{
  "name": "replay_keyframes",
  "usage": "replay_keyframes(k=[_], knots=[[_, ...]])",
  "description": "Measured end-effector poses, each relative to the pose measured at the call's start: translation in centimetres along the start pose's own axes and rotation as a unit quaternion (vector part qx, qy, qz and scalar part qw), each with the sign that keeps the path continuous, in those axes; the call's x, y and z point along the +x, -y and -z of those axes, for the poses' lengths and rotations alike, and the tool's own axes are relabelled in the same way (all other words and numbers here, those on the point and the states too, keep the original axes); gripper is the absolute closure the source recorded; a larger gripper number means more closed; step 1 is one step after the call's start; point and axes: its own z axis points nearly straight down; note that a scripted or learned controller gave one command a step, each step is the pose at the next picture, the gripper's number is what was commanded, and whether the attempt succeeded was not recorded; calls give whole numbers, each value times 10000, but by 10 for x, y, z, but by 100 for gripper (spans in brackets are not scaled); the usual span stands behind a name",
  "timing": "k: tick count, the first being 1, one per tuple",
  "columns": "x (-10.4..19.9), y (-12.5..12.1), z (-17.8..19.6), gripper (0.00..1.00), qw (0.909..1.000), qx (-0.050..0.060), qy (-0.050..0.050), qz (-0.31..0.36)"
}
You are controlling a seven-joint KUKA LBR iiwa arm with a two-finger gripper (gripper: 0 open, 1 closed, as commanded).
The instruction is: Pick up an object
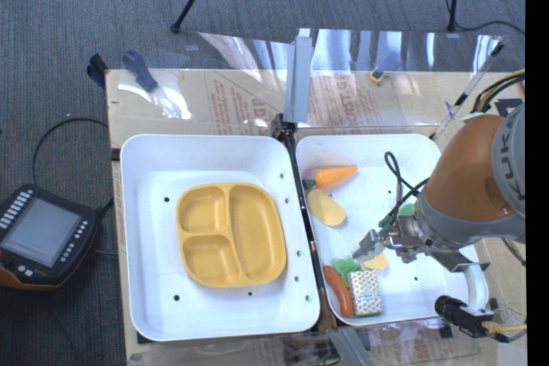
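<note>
Nothing is lifted yet, as far as I can judge: every item lies on the floor of the right bin (426, 152), and the grasp itself is left to do. The pincer (371, 248) hangs low over that bin's near half, above a small yellow piece (375, 262) and green bits (346, 267); whether it is released or clenched I cannot tell. Candidate objects crowd close together: a carrot (335, 177) toward the far edge, a pale yellow slice (326, 207) by the inner wall, a sausage (338, 290) and a patterned packet (366, 294) at the near edge. That clutter may foul a clean grip. The left bin (141, 184) carries a yellow divided plate (232, 233). A black cable (396, 176) loops beside the arm.
</note>
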Motion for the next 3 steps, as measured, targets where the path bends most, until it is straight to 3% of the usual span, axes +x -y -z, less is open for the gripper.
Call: replay_keyframes(k=[1, 2, 3], knots=[[3, 0, -69, 0, 9963, 3, -10, 865], [3, 0, -60, 100, 9965, 14, -20, 839], [68, -44, 37, 100, 9986, -70, -14, 517]])
